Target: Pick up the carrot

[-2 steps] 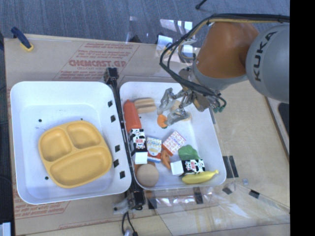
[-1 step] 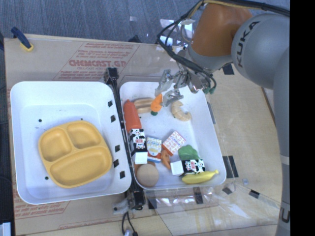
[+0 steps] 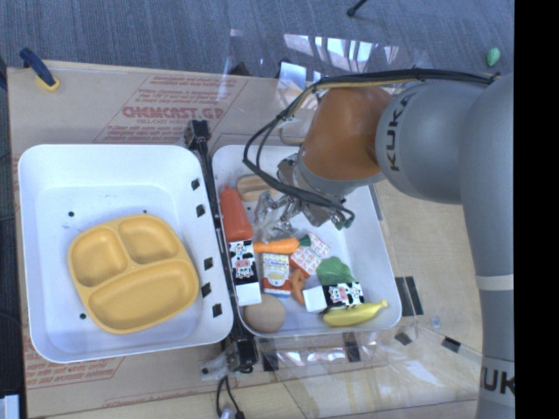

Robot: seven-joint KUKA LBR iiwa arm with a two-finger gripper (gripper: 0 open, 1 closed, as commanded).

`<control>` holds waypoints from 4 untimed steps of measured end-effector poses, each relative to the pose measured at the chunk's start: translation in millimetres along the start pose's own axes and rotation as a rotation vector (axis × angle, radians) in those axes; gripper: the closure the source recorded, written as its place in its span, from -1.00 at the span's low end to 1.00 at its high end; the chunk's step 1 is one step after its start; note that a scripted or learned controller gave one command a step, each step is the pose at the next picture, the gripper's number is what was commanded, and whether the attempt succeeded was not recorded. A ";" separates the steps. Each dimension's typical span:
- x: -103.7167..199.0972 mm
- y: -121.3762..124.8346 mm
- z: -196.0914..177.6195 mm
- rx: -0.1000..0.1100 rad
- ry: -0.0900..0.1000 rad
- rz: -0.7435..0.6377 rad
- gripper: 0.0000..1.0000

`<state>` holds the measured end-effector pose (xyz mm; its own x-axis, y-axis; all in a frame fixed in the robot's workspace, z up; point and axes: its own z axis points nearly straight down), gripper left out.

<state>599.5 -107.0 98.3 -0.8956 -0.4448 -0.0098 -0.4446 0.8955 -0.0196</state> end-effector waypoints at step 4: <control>116.3 12.2 -5.4 -0.019 0.001 -0.372 1.00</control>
<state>489.8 -147.7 102.4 -0.6729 -0.7397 -0.0044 -0.7397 0.6729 -0.0029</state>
